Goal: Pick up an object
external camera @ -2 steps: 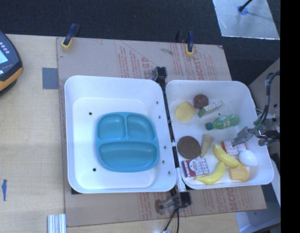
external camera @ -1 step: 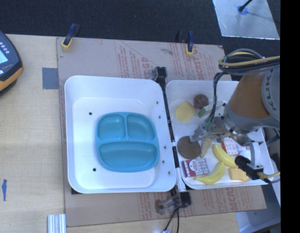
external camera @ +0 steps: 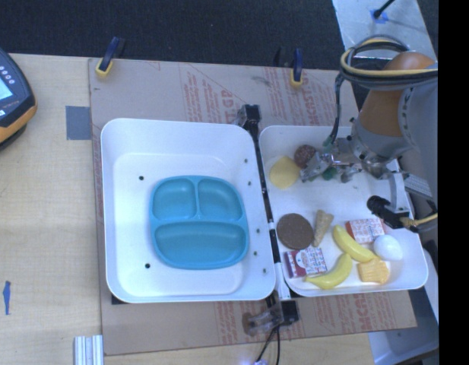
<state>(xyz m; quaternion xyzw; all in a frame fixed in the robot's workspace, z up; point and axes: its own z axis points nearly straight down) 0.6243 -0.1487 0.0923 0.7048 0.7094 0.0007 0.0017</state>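
- White plastic everywhere: two shallow bins sit side by side on the bench, the left bin (external camera: 112, 204) mid-frame and the right bin (external camera: 416, 280) toward the right of the frame.
- A blue divided plate (external camera: 198, 221) lies flat in the middle of the left bin, three compartments facing up.
- Over on the right, the grey arm (external camera: 405, 112) with its orange band reaches in from the upper right, and the gripper (external camera: 325, 166) sits low over the upper part of the right bin.
- Whether the gripper is wide or narrow I cannot tell; the metal parts blur together at this slant.
- A dark reddish lump (external camera: 304, 155) lies just beside the gripper on its left, and a pale yellow lemon-like piece (external camera: 283, 172) rests near the bin's left wall.
- Lower down, a brown round disc (external camera: 295, 230) lies next to a tan cone-shaped piece (external camera: 323, 224).
- Two bananas here: one banana (external camera: 352, 244) slants at centre right, a second banana (external camera: 331, 274) curves along the bin's lower edge.
- A red-and-white packet (external camera: 306, 261) lies just left of that lower banana.
- In the lower right corner sit a white egg (external camera: 387, 247) and an orange cheese-like block (external camera: 374, 271), close together.
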